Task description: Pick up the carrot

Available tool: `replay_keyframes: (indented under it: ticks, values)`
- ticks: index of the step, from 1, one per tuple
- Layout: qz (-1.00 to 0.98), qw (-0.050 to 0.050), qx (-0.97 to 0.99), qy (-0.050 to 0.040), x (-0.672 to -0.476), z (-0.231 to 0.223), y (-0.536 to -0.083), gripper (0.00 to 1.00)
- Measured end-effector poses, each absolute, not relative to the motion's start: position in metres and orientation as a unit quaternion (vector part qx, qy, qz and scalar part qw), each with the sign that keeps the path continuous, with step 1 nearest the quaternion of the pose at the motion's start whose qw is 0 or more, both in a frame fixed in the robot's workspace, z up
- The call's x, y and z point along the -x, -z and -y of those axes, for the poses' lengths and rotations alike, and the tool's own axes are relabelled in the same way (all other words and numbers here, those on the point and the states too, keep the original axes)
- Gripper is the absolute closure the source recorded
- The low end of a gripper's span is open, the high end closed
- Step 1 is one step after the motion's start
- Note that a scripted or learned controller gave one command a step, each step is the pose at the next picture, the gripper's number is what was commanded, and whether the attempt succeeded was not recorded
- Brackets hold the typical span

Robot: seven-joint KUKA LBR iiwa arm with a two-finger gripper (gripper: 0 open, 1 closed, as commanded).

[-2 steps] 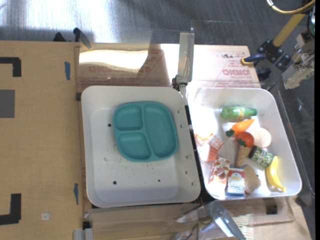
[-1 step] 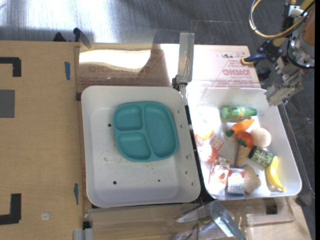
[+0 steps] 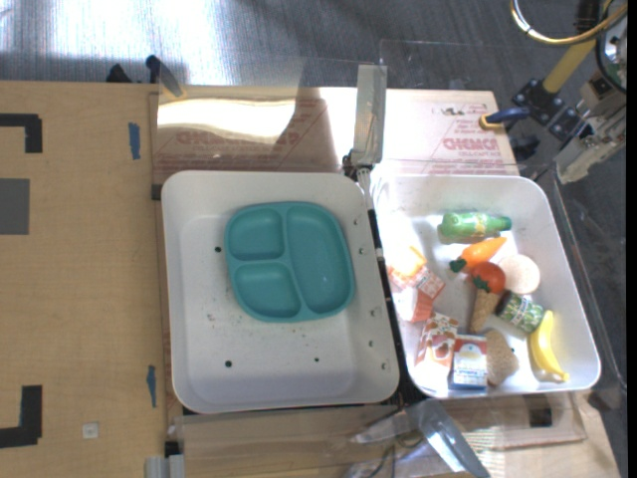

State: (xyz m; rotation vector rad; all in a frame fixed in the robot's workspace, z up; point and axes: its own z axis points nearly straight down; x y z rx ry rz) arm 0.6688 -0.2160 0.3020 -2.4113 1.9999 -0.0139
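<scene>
The carrot (image 3: 482, 250), orange with a green stub at its left end, lies in the upper middle of the right bin (image 3: 572, 267). It sits just below a green bottle (image 3: 474, 226) and above a red item (image 3: 490, 279). My gripper (image 3: 589, 139) hangs at the upper right, outside the bin's far right corner and well above and to the right of the carrot. Nothing shows in its grasp.
A teal divided plate (image 3: 290, 260) lies in the left bin (image 3: 199, 347). Around the carrot, the right bin holds a white round item (image 3: 521, 273), a banana (image 3: 545, 353), a small green can (image 3: 522, 313) and several snack packets (image 3: 438, 337). A yellow cable (image 3: 557, 28) loops at the top right.
</scene>
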Motion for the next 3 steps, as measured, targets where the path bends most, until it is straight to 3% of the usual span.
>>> replay_keyframes:
  ticks: [1,2,3]
  values:
    - [-0.663,0.002,0.749,-0.003,-0.667,0.215,-0.242,1.0]
    - [-0.598,0.004,0.802,0.0026,-0.668,0.217,-0.267,1.0]
    - [-0.657,0.001,0.754,-0.004,-0.666,0.207,-0.174,1.0]
